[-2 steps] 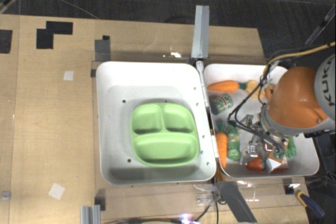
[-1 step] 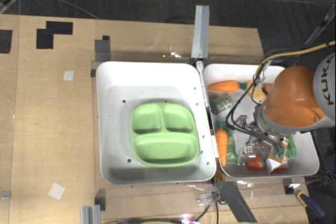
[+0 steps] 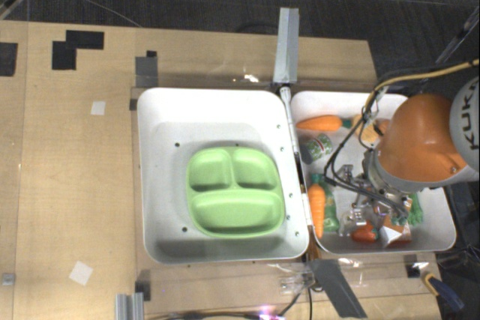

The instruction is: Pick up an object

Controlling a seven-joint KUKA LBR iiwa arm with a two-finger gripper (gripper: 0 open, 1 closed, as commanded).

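My gripper (image 3: 365,222) reaches down into the right bin (image 3: 442,232), low among the objects at its front. Right under it lie a red item (image 3: 364,234) and a white piece (image 3: 393,236); I cannot make out whether anything sits between the fingers. A toy carrot (image 3: 317,209) lies along the bin's left wall, just left of the gripper. Another carrot (image 3: 321,124) rests at the back of the bin, with a small green-labelled can (image 3: 318,147) in front of it. Something green (image 3: 415,212) peeks out under the wrist on the right.
The left bin (image 3: 161,161) holds a green divided plate (image 3: 235,189) in its middle. The orange wrist band (image 3: 420,140) and cables hang over the right bin's back half. A metal post (image 3: 286,45) stands behind the wall between the bins.
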